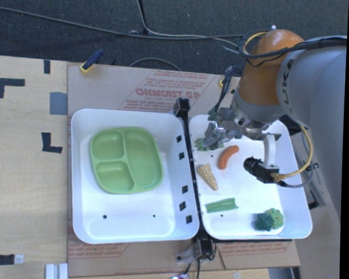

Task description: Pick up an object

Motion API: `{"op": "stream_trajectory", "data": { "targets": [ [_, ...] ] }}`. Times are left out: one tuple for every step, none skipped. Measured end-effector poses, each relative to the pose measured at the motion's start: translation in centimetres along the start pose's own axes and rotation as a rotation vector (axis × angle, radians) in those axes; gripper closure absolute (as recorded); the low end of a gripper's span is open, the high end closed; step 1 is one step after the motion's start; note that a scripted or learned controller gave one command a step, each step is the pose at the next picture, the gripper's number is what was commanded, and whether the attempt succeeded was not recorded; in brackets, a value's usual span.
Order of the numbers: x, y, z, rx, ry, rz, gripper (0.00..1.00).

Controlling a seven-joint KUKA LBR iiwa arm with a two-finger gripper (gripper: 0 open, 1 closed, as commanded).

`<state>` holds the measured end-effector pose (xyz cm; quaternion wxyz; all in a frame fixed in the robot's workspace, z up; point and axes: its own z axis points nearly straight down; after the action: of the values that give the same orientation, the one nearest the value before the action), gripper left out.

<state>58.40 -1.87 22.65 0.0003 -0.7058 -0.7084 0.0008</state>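
A cardboard-topped bench bears two white bins, the left bin holding a green divided plate. In the right bin the gripper sits low over a dark green leafy piece, beside an orange carrot; whether it grasps anything I cannot tell. Judging by this, nothing is lifted yet: corn cone, green bean and broccoli lie loose.

Definitely a robotics lab bench, not a kitchen. Two white bins sit on a cardboard sheet over a wooden bench, with black tape marks at 9 o'clock and loose cables across dark carpet at 12 o'clock.
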Motion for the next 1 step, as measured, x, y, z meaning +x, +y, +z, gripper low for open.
{"op": "stream_trajectory", "data": {
  "targets": [
    [5.68,2.36,-0.45,-0.002,0.002,-0.003,1.0]
  ]
}}
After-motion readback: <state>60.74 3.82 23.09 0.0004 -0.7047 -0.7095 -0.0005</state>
